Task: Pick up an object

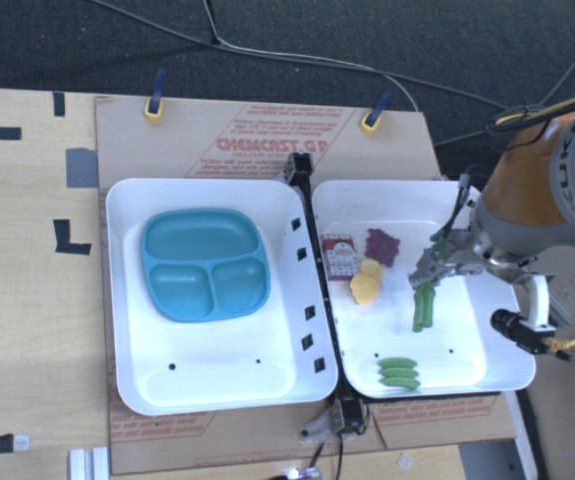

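Observation:
My gripper [428, 280] reaches in from the right over the right bin [467, 196], near its middle right. A long dark green bean [423, 310] has its top end between the fingertips, with the gripper shut on it, and the rest points toward the front of the bin. To the left lie a yellow toy food piece [366, 283], a purple piece [382, 245] and a small red and white box [340, 257]. A light green pea pod [399, 372] rests near the front wall.
The left bin [127, 298] holds a blue divided plate [206, 264]. A black divider [312, 268] runs between the bins. The arm's grey body and orange band [532, 193] overhang the right bin's right edge. Cables cross the dark floor behind.

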Controlling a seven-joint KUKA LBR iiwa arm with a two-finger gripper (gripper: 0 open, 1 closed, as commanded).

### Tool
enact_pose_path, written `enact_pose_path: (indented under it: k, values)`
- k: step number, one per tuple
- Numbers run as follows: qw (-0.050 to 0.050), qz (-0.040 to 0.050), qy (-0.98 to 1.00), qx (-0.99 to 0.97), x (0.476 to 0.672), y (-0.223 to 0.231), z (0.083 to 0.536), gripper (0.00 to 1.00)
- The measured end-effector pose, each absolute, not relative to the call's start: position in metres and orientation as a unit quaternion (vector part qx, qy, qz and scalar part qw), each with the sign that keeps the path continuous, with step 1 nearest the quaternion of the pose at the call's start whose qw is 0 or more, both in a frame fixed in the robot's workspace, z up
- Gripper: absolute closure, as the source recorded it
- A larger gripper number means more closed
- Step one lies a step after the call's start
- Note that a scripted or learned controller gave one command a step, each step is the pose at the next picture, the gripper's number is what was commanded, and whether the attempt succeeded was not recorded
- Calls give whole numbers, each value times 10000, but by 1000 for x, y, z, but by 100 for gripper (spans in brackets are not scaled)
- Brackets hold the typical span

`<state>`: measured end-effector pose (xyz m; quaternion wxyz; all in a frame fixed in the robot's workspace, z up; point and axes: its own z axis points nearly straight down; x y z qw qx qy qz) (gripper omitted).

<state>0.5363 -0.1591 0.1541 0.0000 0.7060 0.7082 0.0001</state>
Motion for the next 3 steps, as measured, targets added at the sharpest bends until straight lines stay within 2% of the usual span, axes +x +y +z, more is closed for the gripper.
enact_pose_path:
  k: [2,3]
  values:
    - [2,-1,7080,7062,537,-150,238,100]
    - [-22,-15,7092,7050,548,-100,223,100]
